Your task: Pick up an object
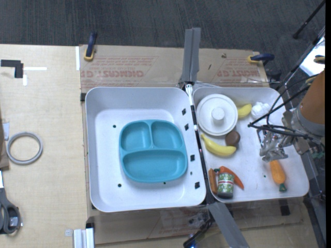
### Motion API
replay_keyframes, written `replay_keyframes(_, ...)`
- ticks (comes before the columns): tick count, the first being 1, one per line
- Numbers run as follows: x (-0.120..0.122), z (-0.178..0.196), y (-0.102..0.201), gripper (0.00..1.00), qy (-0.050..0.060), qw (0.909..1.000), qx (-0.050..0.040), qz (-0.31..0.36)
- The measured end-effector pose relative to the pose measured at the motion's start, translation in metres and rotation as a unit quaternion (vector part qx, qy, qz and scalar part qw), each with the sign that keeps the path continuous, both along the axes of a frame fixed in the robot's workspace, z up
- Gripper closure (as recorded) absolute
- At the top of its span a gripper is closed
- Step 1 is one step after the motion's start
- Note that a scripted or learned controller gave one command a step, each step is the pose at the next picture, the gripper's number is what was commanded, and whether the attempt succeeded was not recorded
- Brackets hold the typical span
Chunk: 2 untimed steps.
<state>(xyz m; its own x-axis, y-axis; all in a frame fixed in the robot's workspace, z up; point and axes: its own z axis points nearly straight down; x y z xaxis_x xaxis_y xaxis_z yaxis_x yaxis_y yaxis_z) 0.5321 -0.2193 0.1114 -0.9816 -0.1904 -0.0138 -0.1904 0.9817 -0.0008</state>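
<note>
My gripper (270,151) hangs over the right side of the right bin (297,187), with the arm coming in from the right edge. Just below it lies an orange carrot (277,172) with a green tip, close to the gripper but not visibly between anything. To the left in the same bin are a yellow banana (219,146), a brown round object (232,138), a white round lidded dish (217,114), a small yellow piece (244,110) and a white lump (260,108). A green can (225,185) and red-orange pieces (236,178) sit at the front.
The left bin (103,190) holds a teal divided plate (153,151). Black cables (279,107) run across the right bin's far right corner. On the bench to the left lie a grey ring (23,148) and scissors (9,217).
</note>
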Motion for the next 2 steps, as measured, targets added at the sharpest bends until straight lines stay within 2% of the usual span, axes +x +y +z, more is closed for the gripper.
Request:
replay_keyframes(1, 0.0, 0.0, 0.0, 0.0, 0.0, 1.0, 0.0001, 0.0)
replay_keyframes(2, -0.004, -0.019, -0.002, 0.0, 0.006, 0.9993, 0.0001, -0.036)
